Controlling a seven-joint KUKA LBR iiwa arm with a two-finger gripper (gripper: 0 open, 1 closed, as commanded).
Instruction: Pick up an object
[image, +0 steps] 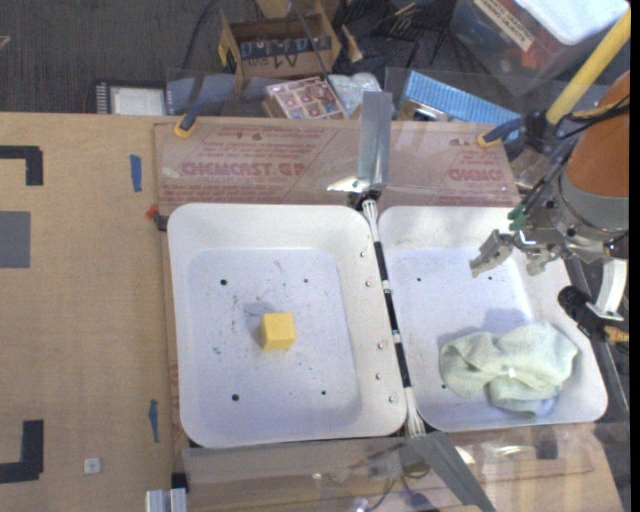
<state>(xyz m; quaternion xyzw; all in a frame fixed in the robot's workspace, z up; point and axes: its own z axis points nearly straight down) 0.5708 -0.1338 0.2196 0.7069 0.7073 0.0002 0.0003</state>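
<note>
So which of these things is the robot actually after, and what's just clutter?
For the job:
yellow block in the left bin
pale green cloth in the right bin
gripper over the right bin

Just lying about:
boxes and papers behind the bins
blue tape on the cardboard

And there's the arm (598, 160) at the right edge: a broad orange band, rounded and glossy, sitting above a grey collar. Below that collar comes a cluster of dark metal brackets, with a small green fitting (517, 215) on the side. Thin black cables loop around the wrist hardware. The gripper (510, 255) is pale grey metal, angular, with slim fingers (487, 256) in a dull silver finish.
</note>
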